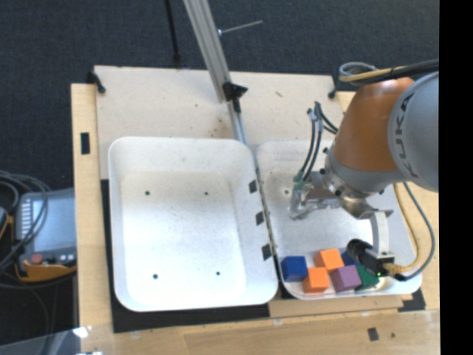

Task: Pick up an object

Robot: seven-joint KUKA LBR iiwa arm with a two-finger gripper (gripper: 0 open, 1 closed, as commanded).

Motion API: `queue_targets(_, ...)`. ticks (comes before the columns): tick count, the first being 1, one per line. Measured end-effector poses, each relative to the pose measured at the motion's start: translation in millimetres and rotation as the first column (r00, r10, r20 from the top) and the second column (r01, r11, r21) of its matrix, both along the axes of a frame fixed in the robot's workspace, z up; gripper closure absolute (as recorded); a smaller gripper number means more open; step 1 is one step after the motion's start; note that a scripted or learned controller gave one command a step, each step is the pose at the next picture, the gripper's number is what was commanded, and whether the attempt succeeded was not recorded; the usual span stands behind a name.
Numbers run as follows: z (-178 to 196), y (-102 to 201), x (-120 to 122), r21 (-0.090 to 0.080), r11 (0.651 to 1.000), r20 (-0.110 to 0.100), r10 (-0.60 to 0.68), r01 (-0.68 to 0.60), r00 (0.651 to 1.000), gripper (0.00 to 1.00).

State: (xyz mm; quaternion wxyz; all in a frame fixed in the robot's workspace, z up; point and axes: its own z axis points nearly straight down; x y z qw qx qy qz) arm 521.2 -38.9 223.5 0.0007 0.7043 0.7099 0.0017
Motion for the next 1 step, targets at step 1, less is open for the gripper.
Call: queue_targets(1, 12.2, 58.4, -3.4, 0.001, 1.000, 0.000, 0.001, -0.001, 1.000, 1.00)
